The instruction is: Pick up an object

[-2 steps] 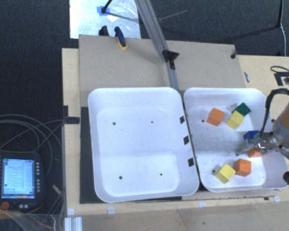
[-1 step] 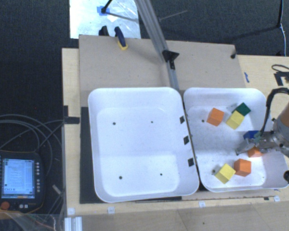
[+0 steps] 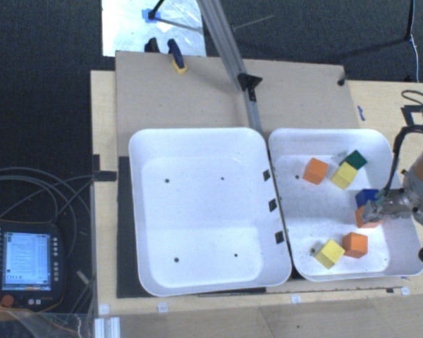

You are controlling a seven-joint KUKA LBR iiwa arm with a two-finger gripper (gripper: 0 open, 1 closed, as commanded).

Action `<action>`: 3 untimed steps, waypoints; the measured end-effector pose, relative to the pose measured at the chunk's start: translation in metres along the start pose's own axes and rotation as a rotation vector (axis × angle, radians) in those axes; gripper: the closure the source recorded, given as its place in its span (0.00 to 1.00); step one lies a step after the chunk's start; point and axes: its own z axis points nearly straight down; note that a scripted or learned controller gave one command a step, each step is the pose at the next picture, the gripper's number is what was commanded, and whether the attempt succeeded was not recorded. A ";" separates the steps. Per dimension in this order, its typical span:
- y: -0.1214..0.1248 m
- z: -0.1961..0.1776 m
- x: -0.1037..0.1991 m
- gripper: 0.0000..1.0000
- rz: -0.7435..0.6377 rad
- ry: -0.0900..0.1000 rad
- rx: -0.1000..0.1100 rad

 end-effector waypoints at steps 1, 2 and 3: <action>0.003 -0.044 -0.003 1.00 -0.001 0.004 0.008; 0.002 -0.090 0.002 1.00 -0.002 0.004 0.007; 0.005 -0.144 0.001 1.00 -0.002 0.004 0.006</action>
